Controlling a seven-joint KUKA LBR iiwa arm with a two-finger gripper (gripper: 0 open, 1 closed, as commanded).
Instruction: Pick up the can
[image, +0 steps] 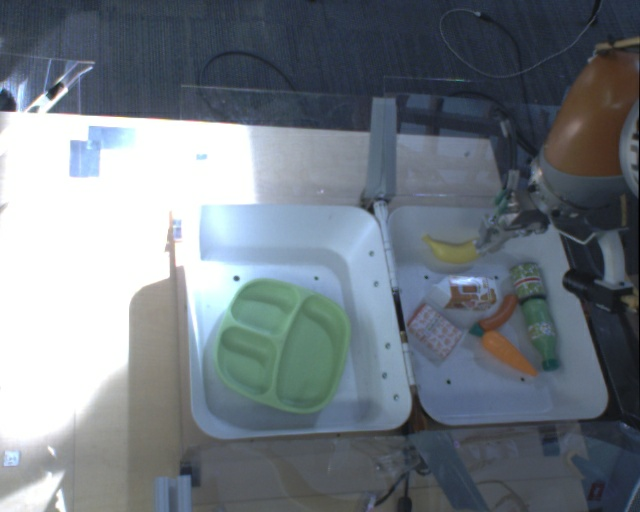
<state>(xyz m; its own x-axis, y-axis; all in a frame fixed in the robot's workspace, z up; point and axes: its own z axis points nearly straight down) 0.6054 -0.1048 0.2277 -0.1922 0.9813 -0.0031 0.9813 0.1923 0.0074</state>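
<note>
The hand (497, 232) hangs low over the back of the right bin (590, 400), its tip just beside the right end of a yellow banana (450, 249). Whether it is spread or pinched I cannot tell from here; nothing sits visibly in it.

The can (468, 293) lies a little nearer the front than the hand and slightly to the left, on its side by the look of it, pale with an orange-brown label. It is hemmed in: a red-patterned packet (435, 332) touches it on the near left, an orange carrot (508, 352) lies at the near right, and a green bottle (535, 313) stands off to the right.

The risk, I'd say, is closing on the banana instead, since it is closest. A rounded can on its side could also roll or slip out between neighbours.

The left bin (215, 225) holds a green divided plate (283, 344).
</note>
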